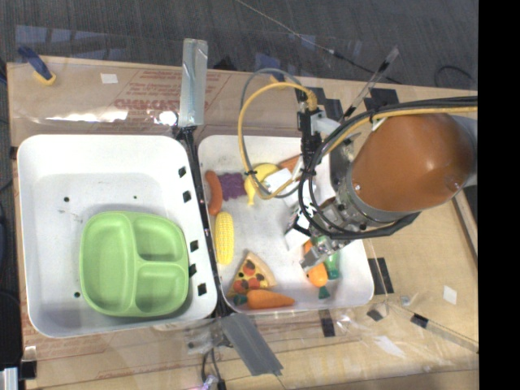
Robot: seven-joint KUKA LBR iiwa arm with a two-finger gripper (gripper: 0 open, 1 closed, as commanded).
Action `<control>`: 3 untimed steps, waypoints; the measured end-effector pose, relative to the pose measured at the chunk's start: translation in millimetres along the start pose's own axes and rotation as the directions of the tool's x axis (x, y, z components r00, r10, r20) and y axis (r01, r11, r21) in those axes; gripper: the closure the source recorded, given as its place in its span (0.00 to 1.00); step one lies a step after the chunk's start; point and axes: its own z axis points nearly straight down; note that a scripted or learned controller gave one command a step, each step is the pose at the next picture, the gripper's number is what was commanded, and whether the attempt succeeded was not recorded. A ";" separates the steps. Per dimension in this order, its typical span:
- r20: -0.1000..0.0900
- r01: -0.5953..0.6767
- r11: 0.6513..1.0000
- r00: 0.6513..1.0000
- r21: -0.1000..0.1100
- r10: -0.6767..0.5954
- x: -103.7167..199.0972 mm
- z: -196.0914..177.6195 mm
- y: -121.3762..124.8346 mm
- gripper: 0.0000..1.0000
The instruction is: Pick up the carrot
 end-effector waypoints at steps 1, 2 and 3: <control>0.004 0.368 0.930 0.930 -0.002 -0.368 23.3 -21.4 8.8 1.00; -0.003 0.450 0.893 0.893 -0.001 -0.450 64.1 -111.2 -10.8 1.00; -0.006 0.867 0.499 0.499 0.004 -0.867 68.4 -153.3 -7.6 1.00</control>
